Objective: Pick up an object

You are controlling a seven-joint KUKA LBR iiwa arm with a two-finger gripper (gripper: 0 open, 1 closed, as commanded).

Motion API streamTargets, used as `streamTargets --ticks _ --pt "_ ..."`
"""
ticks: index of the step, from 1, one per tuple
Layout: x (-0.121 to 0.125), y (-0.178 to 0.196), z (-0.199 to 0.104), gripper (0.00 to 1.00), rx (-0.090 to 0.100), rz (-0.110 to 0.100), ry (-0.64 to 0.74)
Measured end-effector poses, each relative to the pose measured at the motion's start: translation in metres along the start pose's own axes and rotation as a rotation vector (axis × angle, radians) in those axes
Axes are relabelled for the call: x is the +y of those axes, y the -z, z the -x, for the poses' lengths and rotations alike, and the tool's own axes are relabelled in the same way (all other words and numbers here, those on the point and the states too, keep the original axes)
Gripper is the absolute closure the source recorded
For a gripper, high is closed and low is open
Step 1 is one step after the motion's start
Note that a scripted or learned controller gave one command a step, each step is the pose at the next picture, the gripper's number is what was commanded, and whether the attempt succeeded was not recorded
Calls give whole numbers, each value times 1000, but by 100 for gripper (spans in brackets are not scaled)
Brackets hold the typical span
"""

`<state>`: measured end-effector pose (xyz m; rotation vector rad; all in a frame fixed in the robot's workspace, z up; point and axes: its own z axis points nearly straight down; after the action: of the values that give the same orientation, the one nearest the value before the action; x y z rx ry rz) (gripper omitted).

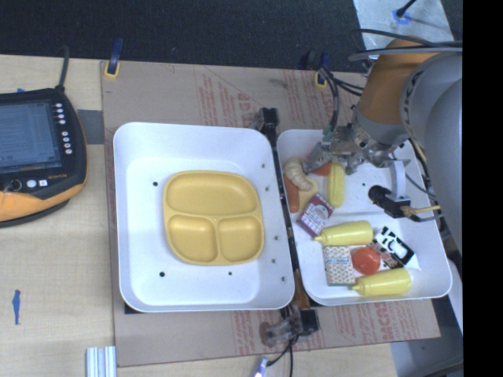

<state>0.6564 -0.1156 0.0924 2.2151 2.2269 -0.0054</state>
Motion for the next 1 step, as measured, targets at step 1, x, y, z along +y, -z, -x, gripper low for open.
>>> streamTargets --ticks 1 --pt "0 0 -10 0 0 -3 2"
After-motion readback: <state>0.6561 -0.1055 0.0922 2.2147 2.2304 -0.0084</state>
